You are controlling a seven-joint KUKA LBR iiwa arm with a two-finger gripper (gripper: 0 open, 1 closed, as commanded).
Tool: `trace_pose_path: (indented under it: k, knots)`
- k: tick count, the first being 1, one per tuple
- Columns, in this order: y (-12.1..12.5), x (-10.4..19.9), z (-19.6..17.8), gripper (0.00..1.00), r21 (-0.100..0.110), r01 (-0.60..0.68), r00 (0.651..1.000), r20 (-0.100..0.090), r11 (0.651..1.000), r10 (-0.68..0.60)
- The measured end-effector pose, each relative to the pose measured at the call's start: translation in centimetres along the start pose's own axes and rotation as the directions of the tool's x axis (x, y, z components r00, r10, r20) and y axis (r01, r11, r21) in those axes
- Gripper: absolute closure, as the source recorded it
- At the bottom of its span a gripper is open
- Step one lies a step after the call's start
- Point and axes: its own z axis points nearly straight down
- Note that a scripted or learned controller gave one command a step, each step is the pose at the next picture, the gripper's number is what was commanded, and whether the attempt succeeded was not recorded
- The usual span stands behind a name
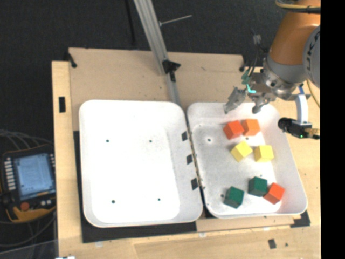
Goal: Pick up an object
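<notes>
The end effector [246, 101] hangs with fingers spread apart, grasping nothing, over the far edge of the right bin [211, 117]. Just beneath sit two touching orange blocks [241, 128]. Best to descend straight, straddling one block, clear of its neighbour.

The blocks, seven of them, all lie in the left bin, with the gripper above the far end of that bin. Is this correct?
Not quite: the camera view shows the seven blocks in the right bin, not the left bin. The rest stands: the gripper is above that bin's far end.
</notes>
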Motion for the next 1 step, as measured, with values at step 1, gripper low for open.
trace_pose_path:
  k: [1]
  knots:
    - [0.08,-0.04,-0.30,0.00,-0.004,0.001,1.000,0.002,1.000,-0.001]
